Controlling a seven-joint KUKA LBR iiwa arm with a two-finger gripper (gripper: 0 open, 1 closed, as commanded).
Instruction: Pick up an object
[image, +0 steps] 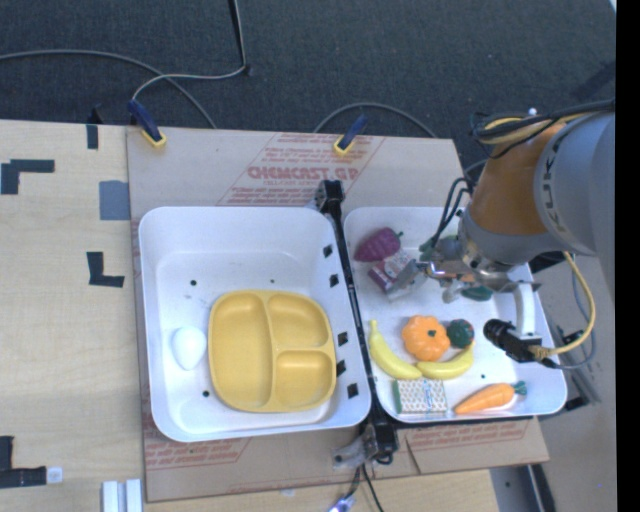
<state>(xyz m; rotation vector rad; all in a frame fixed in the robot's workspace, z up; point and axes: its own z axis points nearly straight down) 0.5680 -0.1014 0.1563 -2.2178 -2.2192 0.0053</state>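
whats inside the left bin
The left bin holds a yellow divided tray with three compartments, and a white egg lying beside the tray's left edge. The bin floor beneath the tray is covered, so anything under it cannot be seen.

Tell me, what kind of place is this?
Probably a robot lab test bench. A robot arm reaches over two white bins; one holds toy food like a banana and carrot, with cables trailing behind.
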